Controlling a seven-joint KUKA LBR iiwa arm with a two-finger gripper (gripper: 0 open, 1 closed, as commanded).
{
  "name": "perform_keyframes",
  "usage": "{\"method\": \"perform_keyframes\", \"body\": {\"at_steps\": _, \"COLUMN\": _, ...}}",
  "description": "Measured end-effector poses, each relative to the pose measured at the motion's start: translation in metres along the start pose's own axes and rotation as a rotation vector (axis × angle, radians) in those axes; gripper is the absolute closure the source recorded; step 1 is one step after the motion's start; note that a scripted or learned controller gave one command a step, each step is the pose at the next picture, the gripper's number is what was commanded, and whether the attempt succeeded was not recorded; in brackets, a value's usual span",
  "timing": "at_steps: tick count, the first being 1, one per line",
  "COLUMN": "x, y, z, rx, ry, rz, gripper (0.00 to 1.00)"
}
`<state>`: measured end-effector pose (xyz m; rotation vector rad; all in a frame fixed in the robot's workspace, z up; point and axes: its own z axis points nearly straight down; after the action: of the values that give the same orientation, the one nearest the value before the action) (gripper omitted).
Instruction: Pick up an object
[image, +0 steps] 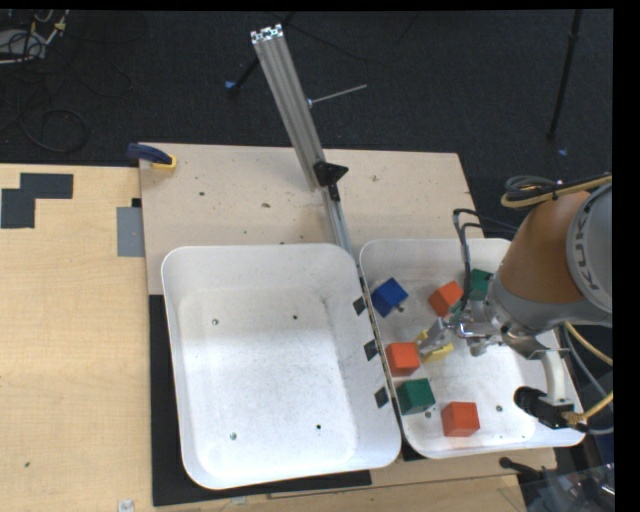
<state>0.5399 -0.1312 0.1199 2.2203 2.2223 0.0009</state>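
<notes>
In the right bin (500, 440) lie several small blocks. A blue block (389, 295) sits at the upper left, with an orange block (445, 297) to its right. A green block (481, 283) is partly hidden behind the arm. Lower down are another orange block (403, 357), a green block (416, 396) and a red-orange block (460, 418). My gripper (455, 332) is low in the middle of this bin, right beside a small yellow piece (436, 346), which touches or nearly touches the gripper tip.
The left bin (200, 300) adjoins the right one along a shared rim with black clips. A slanted aluminium bar (298, 115) rises behind the bins. A blue and yellow clamp (152, 155) lies at the bench's far left corner. Cables hang by the arm at the right.
</notes>
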Motion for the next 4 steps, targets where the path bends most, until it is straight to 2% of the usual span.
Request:
{"method": "perform_keyframes", "body": {"at_steps": 1, "x": -0.001, "y": -0.001, "z": -0.007, "rx": 0.005, "ry": 0.002, "rz": 0.01, "gripper": 1.0}}
{"method": "perform_keyframes", "body": {"at_steps": 2, "x": 0.002, "y": 0.0, "z": -0.069, "rx": -0.002, "ry": 0.0, "rz": 0.0, "gripper": 1.0}}
{"method": "perform_keyframes", "body": {"at_steps": 4, "x": 0.0, "y": 0.002, "z": -0.15, "rx": -0.001, "ry": -0.001, "rz": 0.0, "gripper": 1.0}}
